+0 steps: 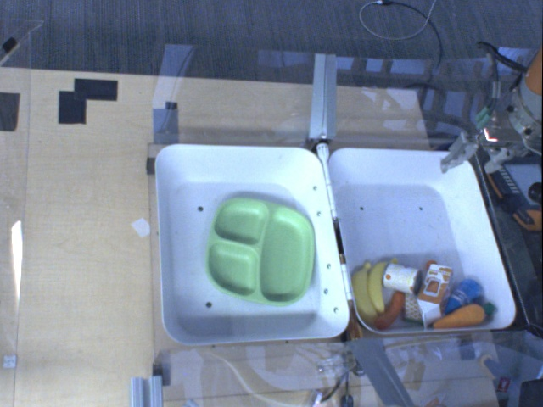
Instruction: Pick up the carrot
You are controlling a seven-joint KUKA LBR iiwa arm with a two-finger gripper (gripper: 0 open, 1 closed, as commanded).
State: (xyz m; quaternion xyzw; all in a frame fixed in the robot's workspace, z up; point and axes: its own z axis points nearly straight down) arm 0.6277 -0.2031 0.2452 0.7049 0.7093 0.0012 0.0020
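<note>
The pale wooden bench (76, 253) carries two shallow white plastic bins side by side, and the right-hand white bin (407, 219) serves here as the landmark. Touching its left wall along the shared rim sits the left-hand white bin (182, 227), and in that bin's middle lies a light green plastic plate with three compartments (261, 248). Beyond the landmark bin's far right corner, outside its rim, hangs the end of the grey arm with its two-finger gripper (475, 147); whether that claw is spread or closed cannot be told from this angle, and nothing can be seen between its tips. All the small items crowd the landmark bin's near right corner. At the left of that cluster lies a yellow banana (367, 288), with a white and yellow cylinder (399, 276) just right of it and a small red-brown piece (389, 312) below. Further right stand a small orange and white box (436, 282) and a blue rounded toy (465, 295). The orange tapered carrot (461, 316) lies against the bin's near wall, just below the blue toy.
</note>
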